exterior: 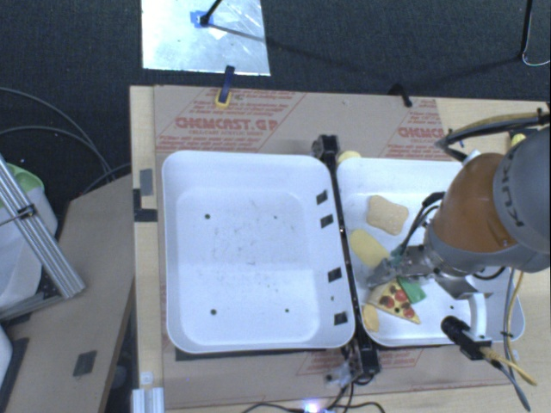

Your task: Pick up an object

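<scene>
Cardboard [258, 114] printed "CHEMCAST GP" underlies the bins; end effector [385, 274] fingers' state unclear above pizza slice [396, 300].

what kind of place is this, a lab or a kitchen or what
Most likely a robotics lab test bench, not a kitchen: two shallow white bins sit on a cardboard-covered bench, a robot arm reaches over toy food such as a pizza slice, and cables trail across dark carpet.

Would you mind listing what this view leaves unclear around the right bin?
- Gripper: finger state blurred; whether it touches anything is unclear.
- Green item: partly under the gripper beside the pizza slice; shape unclear.
- Right bin: right part hidden by the arm.
- Arm: cut off by the right edge.
</scene>
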Controlling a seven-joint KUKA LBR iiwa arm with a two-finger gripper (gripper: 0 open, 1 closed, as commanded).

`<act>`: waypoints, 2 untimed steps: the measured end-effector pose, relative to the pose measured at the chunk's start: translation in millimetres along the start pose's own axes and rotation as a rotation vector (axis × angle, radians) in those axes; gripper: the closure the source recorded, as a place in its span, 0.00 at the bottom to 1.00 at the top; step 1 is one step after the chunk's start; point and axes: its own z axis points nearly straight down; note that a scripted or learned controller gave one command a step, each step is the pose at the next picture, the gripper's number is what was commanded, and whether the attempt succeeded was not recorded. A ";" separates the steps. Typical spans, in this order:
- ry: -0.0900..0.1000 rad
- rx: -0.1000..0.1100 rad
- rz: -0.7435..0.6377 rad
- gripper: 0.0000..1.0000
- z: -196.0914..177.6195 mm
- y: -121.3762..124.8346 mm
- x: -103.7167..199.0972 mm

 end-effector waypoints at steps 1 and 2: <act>-0.006 -0.017 -0.004 0.00 -18.8 73.0 -18.8; -0.001 -0.009 -0.006 0.00 -104.9 -0.9 35.7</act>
